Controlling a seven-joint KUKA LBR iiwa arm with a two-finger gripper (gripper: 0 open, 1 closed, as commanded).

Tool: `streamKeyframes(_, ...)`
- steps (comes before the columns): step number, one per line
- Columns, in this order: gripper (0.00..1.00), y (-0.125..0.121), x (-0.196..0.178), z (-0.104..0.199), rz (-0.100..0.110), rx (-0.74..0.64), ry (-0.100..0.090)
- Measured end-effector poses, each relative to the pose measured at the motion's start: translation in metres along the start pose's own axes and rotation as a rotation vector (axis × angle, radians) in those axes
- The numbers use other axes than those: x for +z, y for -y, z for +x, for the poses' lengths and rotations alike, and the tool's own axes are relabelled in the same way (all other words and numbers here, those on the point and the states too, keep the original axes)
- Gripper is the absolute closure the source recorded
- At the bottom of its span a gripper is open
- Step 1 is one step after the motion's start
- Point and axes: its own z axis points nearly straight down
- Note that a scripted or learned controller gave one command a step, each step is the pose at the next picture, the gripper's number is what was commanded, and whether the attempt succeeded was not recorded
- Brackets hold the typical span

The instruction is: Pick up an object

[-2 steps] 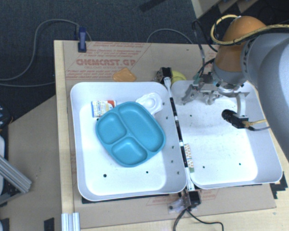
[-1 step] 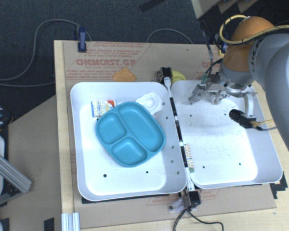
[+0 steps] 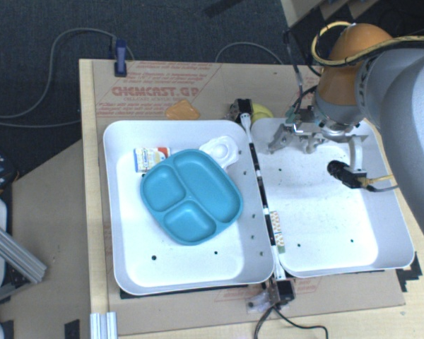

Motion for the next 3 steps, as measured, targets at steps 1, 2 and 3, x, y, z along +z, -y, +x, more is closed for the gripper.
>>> streamKeyframes(1, 0.0, 0.0, 0.0, 0.005, 0.0, 0.001, 0.0)
streamKeyframes(2, 1.0, -0.001, -0.011, 0.005, -0.002, 0.001, 0.001)
streamKeyframes(3, 0.0, 0.0, -0.01, 0.005, -0.001, 0.001, 0.001)
